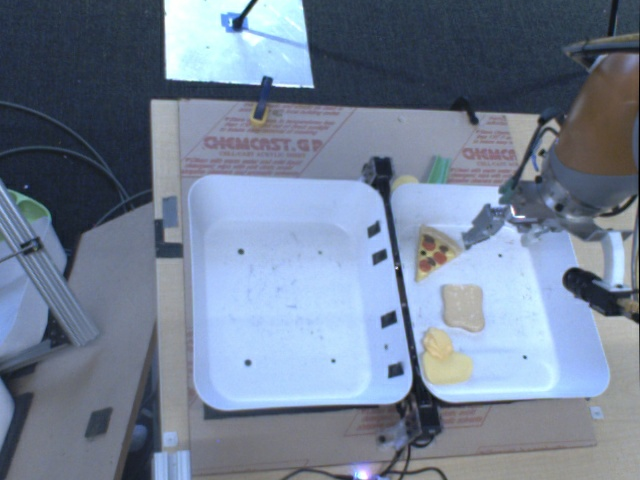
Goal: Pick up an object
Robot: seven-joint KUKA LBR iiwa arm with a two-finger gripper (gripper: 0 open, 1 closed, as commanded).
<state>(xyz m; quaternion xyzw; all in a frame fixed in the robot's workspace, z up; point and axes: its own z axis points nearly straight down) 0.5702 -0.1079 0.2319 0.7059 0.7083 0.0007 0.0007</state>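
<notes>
- Gripper (484, 224) sat over the upper part of the right bin (575, 353), fingertips close to the pizza slice (434, 251); nothing was seen between them. Whether they were spread or pressed together could not be told at this resolution.
- Candidate objects all lay in the right bin, along its left side: pizza slice uppermost, a tan toast-shaped piece (463, 307) below it, a yellow duck-like toy (444, 359) near the front corner.
- Risk, as judged: the pizza slice looked flat and thin, so the fingertips might skid over it or push it against the bin wall rather than close on it.
- Risk: the slice lay near the divider between bins; a descent off to that side could strike the rim.
- Left bin (290, 298) was white and shallow with a few dark specks.
- Both bins rested on a printed cardboard sheet (300, 138) over the bench; dark carpet beyond, with a shiny metal plate (236, 28) at the top.
</notes>
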